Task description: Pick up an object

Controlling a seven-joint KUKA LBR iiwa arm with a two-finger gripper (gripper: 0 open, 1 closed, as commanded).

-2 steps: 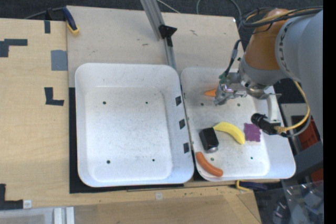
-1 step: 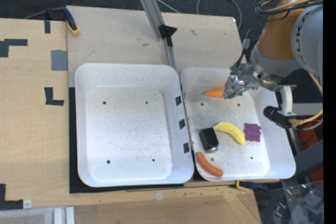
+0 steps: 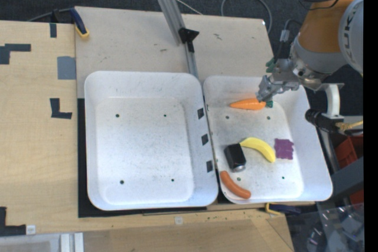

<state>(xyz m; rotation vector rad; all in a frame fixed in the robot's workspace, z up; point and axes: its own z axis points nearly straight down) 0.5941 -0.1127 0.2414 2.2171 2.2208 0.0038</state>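
The end effector (image 3: 267, 93) hangs low over the right bin (image 3: 307, 186), at about 1 o'clock within it, just above the green-tipped end of a toy carrot (image 3: 248, 105). Whether its fingers are spread or pressed together I cannot tell; they are dark, small and merge with the carrot's leafy end, and nothing shows clearly between them. The carrot lies flat on the bin floor, pointing toward 9 o'clock, its tip near the bin's left wall.

Lower in the same bin, a yellow banana (image 3: 260, 147) curves across the middle, toward 5 o'clock from the carrot. Just beside it at 3 o'clock sits a small purple block (image 3: 284, 149), close to the banana's end or touching it. At 9 o'clock from the banana stands a black box (image 3: 235, 157), touching or nearly touching it. A reddish sausage (image 3: 235, 185) lies at 6 o'clock in the bin, against the front wall, well apart from the carrot.

The left bin (image 3: 94, 127) sits beside the right one, their rims meeting along the middle. Both rest on the desk (image 3: 130, 38). The grey arm with its orange band (image 3: 325, 15) comes in from 2 o'clock. A slanted metal rail (image 3: 168, 0) runs down from 12 o'clock to the seam between the bins
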